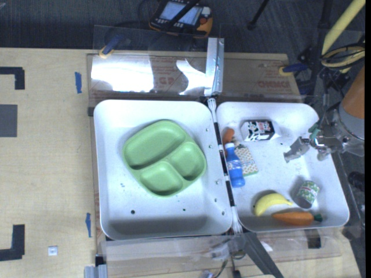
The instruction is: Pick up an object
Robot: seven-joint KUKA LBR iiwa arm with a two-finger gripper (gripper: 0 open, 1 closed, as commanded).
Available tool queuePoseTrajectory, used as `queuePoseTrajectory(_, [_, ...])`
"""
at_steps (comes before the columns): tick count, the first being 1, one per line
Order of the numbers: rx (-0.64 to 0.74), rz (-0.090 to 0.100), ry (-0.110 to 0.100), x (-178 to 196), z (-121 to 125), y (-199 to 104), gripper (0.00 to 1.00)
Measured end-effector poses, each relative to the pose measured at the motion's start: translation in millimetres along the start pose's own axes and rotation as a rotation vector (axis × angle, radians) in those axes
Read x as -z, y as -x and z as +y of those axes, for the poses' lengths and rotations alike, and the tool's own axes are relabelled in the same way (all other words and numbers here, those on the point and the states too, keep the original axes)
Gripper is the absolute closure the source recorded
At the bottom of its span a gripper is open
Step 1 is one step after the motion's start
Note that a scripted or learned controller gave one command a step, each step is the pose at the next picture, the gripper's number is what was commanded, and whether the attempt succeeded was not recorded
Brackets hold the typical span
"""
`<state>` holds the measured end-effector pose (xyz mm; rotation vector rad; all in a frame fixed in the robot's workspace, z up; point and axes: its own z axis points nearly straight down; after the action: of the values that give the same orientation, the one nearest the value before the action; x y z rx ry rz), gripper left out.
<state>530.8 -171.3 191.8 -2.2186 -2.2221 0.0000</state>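
A pale green tray sits in the white left bin. In the white right bin: a yellow banana, orange carrot, blue bottle and a black-and-white cow-patterned carton.

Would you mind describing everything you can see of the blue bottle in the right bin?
The blue bottle is a small, plastic-looking bottle with a white cap at its upper end and a pale label band. It lies on its side in the right bin, along the left wall beside the divider. A patterned packet sits against its right side and a small orange-brown item lies just above its cap. The gripper is well apart from it.
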Motion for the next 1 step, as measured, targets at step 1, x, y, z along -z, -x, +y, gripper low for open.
queuePoseTrajectory(1, [0.058, 0.008, -0.004, -70.8, -51.3, 45.0, 0.0])
